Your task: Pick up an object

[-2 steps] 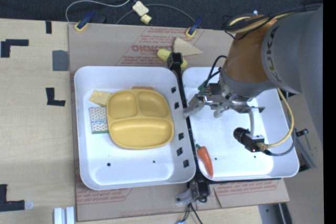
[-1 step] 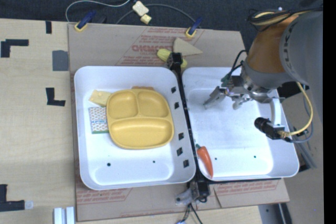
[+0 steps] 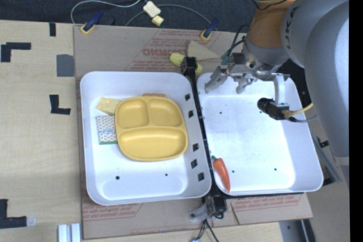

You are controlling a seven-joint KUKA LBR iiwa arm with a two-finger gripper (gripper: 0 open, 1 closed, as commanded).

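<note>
Hovering at right bin point(image 3: 295, 178) far rim, end effector point(image 3: 228, 82) released; carrot point(image 3: 221, 173) near corner.

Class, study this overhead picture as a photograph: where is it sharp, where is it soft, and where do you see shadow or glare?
Camera view: lighting is even and soft; the yellow tray and carrot are fairly crisp; the gripper casts a faint shadow on the right bin; the orange band shows mild sheen, no harsh glare.

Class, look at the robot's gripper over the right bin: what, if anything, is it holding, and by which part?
Nothing. The gripper hangs open over the back of the right bin with nothing between its fingers. The carrot lies apart, at the front left corner.
</note>
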